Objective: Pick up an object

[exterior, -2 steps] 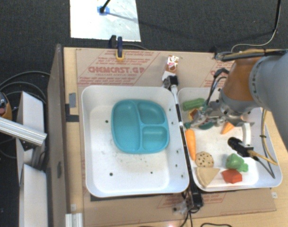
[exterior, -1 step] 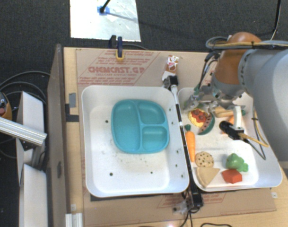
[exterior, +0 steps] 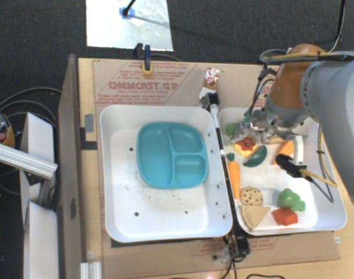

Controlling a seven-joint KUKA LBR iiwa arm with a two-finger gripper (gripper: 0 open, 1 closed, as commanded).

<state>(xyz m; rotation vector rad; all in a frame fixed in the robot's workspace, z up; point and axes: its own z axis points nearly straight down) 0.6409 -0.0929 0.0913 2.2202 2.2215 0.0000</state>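
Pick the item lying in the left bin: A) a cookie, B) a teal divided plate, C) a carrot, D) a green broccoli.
B: the teal divided plate lies in the left bin, while the carrot, cookie and broccoli all lie in the right bin.

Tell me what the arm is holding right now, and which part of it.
It cannot be told. The gripper is low in the right bin over a red and yellow toy beside a dark green dish, but no grip shows.

Red-yellow toy food piece [exterior: 245, 146] in right bin's upper-left part, touching dark green bowl [exterior: 256, 157].
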